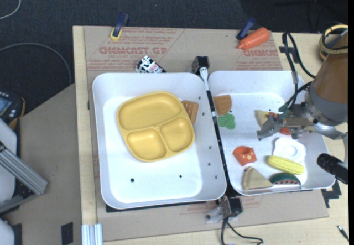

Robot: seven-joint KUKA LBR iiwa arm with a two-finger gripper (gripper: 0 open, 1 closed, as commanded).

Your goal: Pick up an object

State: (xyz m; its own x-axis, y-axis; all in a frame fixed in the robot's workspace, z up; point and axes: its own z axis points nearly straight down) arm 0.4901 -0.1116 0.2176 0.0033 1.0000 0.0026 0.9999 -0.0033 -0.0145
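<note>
My gripper [270, 128] hangs low in the right bin [249, 84], reaching in from the right on the grey arm with the orange band. Just up and left of it lies a beige food piece [261, 115], partly hidden by the gripper. A white fried-egg toy [290, 149] sits just below it, with a yellow corn cob [285, 165] under that. Further left are a red piece [244, 155], a green piece [226, 121] and a brown toast slice [222, 104]. I see nothing held.
A tan wedge [255, 179] and a watermelon slice [285, 180] lie at the right bin's front. The left bin [160, 183] holds a yellow divided plate [155, 125] and a waffle piece [190, 110]. An orange carrot [254, 38] lies on the bench behind.
</note>
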